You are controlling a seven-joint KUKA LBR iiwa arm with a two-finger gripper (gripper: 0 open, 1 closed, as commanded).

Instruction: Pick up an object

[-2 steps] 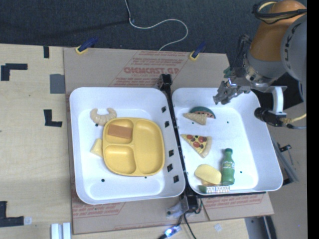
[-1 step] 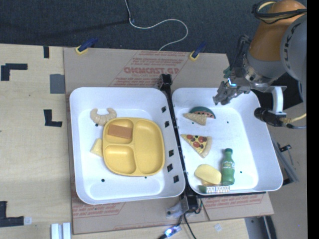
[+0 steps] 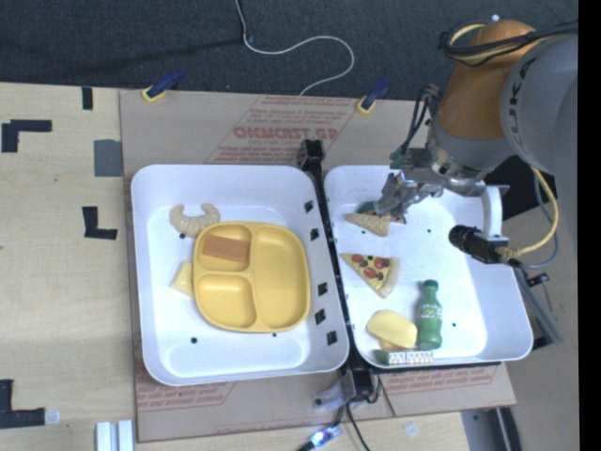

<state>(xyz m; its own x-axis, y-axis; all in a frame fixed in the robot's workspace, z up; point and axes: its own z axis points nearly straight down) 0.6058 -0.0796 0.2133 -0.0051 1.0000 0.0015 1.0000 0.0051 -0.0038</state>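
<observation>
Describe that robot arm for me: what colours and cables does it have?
The arm is thick, rounded and grey, with a broad orange band above the wrist. A yellow cable loops around that band. The arm ends in a small, dark metal gripper.

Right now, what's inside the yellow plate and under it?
A brown slab lies in the upper-left compartment of the plate. A pale wedge sits at its left edge; whether it reaches beneath is covered.
</observation>
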